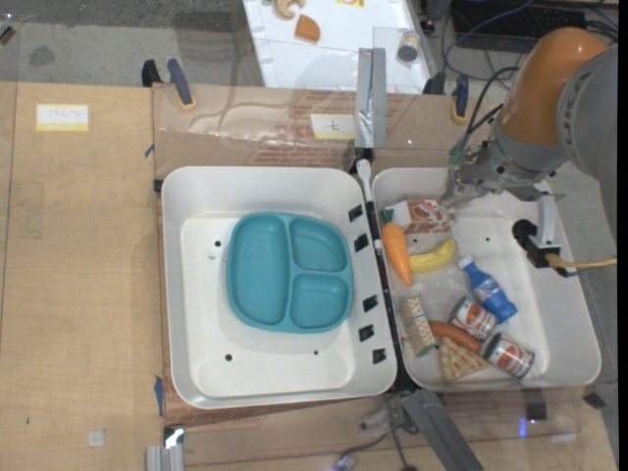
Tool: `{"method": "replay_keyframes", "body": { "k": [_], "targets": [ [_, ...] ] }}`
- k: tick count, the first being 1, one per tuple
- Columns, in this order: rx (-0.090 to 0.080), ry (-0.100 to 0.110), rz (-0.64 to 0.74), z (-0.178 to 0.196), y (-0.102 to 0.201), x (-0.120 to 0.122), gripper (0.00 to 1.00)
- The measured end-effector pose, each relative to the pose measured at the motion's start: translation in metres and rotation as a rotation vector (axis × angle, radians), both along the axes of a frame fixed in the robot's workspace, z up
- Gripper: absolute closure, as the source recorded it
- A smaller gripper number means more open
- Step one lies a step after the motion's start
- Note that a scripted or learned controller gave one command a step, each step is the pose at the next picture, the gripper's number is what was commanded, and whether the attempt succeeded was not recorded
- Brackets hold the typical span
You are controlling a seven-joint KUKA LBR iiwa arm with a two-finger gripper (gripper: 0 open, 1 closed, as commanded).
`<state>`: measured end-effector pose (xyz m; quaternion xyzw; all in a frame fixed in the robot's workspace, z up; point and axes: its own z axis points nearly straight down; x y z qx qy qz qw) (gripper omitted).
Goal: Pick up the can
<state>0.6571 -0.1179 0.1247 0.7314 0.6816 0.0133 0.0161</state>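
Two cans lie on their sides in the right bin. One red and white can rests beside a blue bottle. A second can, with a silver end, lies near the bin's front edge. My gripper hangs over the far left part of the right bin, just above a red and white packet. It is well apart from both cans, which sit toward the front. The wrist hides the gripper's tips.
The right bin also holds a carrot, a banana, a snack bar, a sausage and a cracker. A teal divided plate sits in the left bin.
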Motion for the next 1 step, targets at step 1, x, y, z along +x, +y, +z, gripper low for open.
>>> {"method": "replay_keyframes", "body": {
  "k": [1],
  "targets": [
    [0.0, 0.002, 0.0, -0.0008, 0.0, -0.0004, 0.0]
  ]
}}
